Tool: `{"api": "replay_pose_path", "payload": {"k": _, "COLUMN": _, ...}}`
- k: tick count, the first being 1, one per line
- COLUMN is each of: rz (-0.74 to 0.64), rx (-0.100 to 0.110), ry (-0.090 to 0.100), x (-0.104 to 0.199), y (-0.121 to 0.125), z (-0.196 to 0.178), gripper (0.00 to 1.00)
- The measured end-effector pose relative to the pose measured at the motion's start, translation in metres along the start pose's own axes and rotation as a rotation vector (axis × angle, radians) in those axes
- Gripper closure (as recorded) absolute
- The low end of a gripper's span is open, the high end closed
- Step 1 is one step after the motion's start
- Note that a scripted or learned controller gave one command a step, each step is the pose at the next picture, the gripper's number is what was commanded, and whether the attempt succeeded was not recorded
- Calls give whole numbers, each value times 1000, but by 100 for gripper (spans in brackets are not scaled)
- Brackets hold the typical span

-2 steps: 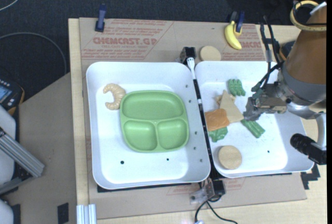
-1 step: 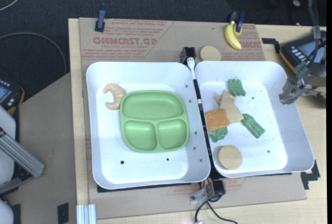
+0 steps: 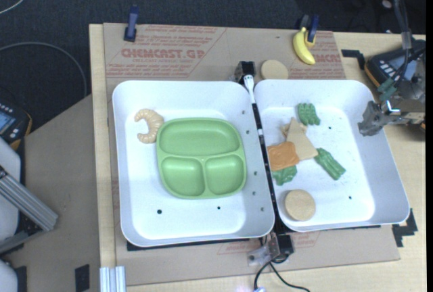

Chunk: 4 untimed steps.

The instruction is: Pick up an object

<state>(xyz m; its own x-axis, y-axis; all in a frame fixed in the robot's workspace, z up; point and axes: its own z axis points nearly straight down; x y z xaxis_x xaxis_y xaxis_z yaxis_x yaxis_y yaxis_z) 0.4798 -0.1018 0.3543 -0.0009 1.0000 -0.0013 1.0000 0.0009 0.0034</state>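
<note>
arm: enters from right edge, low and slanted | gripper [image 3: 371, 123]: grey, at far right of view, tip pointing left | contents: nothing visibly held

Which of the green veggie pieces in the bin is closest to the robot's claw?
The bumpy green piece at the top of the right bin is closest to the gripper. The long one and the one under the orange piece lie farther away.

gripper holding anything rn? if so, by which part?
Nothing held. The gripper sits at the right bin's right rim, with no object between its fingers.
</note>
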Motion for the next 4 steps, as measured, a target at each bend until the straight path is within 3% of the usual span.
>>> {"api": "replay_pose_path", "payload": {"k": 1, "rz": -1, "rx": -1, "ry": 0, "x": 11, "y": 0, "z": -7, "gripper": 100}}
{"api": "replay_pose_path", "payload": {"k": 2, "rz": -3, "rx": 13, "ry": 4, "x": 59, "y": -1, "z": 80, "gripper": 100}}
{"api": "replay_pose_path", "payload": {"k": 3, "rz": -1, "rx": -2, "ry": 1, "x": 61, "y": 0, "z": 16, "gripper": 100}}
{"api": "replay_pose_path", "payload": {"k": 4, "rz": -1, "rx": 0, "ry": 1, "x": 84, "y": 0, "z": 10, "gripper": 100}}
